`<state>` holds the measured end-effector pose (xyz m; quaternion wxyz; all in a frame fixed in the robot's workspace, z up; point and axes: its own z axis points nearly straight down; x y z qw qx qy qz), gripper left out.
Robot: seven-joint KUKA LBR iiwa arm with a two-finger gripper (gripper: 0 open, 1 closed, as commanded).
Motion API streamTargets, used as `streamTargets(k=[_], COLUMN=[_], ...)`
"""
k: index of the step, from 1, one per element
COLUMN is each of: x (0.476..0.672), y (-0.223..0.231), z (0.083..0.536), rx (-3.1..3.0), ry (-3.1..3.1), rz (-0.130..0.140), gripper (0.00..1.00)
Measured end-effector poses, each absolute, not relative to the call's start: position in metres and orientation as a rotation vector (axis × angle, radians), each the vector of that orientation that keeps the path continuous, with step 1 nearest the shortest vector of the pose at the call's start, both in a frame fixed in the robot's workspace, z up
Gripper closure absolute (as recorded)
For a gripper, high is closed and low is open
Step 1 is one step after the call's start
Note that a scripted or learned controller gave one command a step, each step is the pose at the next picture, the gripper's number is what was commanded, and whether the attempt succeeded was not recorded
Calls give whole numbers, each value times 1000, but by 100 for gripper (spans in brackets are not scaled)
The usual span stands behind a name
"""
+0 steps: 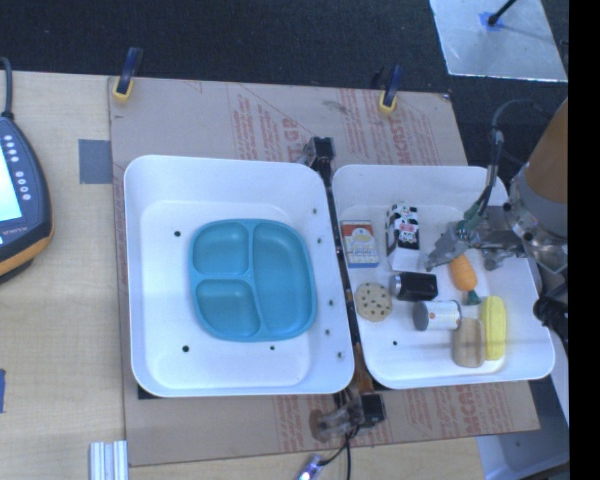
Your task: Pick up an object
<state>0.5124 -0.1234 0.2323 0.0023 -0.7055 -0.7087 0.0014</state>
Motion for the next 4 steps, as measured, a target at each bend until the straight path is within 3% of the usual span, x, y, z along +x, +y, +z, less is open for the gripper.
streamTargets(k=[1,2,3,4], x=[547,566,566,602], y=[-190,-192,-193,-136], z=[172,91,102,177], rx=[-2215,-2211,-2209,-2215], ry=[-2225,-2225,-2227,-2224], rz=[8,8,12,1], gripper=[0,0,100,100])
